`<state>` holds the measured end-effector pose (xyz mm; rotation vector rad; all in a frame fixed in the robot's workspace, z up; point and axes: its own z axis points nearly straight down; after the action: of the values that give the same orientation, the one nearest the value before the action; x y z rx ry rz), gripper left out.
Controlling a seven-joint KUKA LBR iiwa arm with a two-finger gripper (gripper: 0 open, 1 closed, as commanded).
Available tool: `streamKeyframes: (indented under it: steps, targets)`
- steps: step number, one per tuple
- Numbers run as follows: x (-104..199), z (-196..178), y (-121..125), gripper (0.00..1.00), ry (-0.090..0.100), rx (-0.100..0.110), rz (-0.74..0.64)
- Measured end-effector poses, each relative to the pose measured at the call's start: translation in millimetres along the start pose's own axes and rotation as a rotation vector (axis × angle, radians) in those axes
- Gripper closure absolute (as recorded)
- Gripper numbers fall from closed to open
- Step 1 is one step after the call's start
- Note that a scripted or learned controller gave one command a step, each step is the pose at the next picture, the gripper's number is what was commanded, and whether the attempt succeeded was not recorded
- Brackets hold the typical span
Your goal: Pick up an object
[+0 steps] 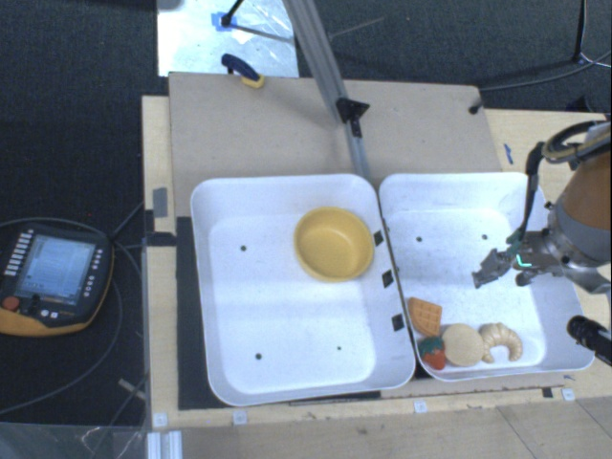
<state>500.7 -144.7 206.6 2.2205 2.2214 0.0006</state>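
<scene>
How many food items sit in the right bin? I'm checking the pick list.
4, all clustered at its near left corner: a waffle, a strawberry, a round bun and a croissant. More could be hidden beneath.

We're looking down on a robotics lab here: a pale fibreboard worktop carries two shallow white plastic bins side by side, with a grey industrial arm with an orange band reaching in. On the dark carpeted floor sits a grey-and-orange handheld control pendant with a lit screen, trailing cables, and a slanted metal stand pole rises over the board.
</scene>
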Motion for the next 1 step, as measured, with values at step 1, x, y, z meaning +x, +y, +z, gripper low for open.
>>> streamKeyframes:
  steps: [1]
  targets:
    - [0.0, 0.0, 0.0, 0.00, 0.000, 0.000, 0.000]
